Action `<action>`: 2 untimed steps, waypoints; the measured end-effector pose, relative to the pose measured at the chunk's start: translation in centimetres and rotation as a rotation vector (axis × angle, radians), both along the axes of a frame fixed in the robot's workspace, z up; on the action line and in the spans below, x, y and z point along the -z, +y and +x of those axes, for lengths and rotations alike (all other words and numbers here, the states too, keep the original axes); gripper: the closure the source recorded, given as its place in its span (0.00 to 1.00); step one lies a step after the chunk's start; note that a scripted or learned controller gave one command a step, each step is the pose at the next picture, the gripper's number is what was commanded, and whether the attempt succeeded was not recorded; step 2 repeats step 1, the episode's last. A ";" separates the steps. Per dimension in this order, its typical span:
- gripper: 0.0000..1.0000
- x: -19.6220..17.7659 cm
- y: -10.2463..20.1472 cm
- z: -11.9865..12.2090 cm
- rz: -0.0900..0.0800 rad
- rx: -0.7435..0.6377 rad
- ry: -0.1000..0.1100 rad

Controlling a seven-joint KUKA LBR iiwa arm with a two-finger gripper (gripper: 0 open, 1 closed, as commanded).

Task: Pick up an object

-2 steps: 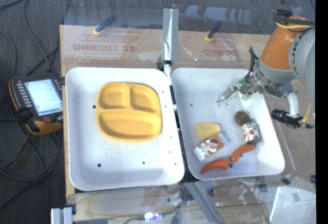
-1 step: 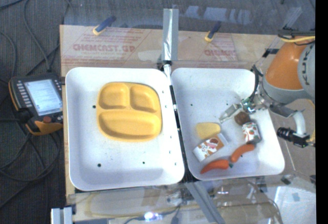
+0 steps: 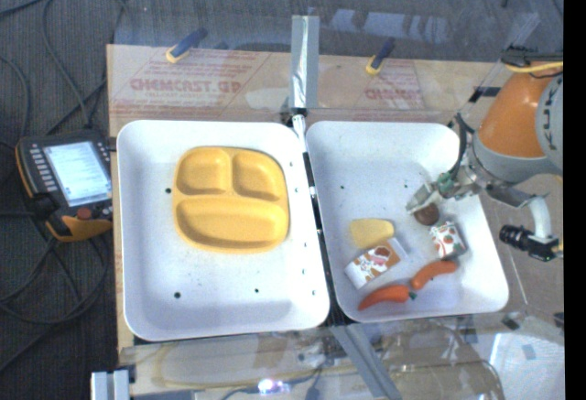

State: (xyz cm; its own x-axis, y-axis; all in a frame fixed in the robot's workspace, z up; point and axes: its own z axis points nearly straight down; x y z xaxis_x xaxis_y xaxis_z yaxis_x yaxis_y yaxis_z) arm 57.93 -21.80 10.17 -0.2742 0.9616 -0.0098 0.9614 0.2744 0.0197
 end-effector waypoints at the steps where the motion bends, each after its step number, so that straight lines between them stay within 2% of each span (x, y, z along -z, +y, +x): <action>1: 1.00 -12.0 4.5 5.2 0.003 0.163 0.021; 2: 1.00 -12.0 4.5 5.2 0.003 0.163 0.021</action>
